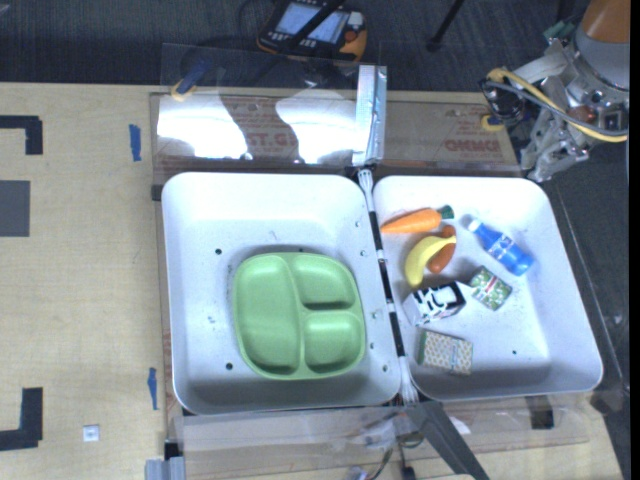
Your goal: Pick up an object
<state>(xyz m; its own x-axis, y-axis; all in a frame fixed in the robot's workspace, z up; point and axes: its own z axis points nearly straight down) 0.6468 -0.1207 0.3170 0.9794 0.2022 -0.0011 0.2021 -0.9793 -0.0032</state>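
The right bin [570,268] holds several small objects: an orange carrot [412,221], a yellow banana [428,255], a blue bottle [500,247], a green-and-white packet [490,288], a black-and-white item [440,301] and a speckled green pad [444,351]. My gripper [553,148] hangs at the upper right, above and just behind the right bin's far right corner, apart from all the objects. Nothing is seen between its fingers.
The left bin [200,228] holds a green divided tray [298,313]. A clear plastic divider [370,118] stands behind the bins. A handheld pendant [310,26] lies on the floor at the back. Cables [505,93] loop beside the wrist.
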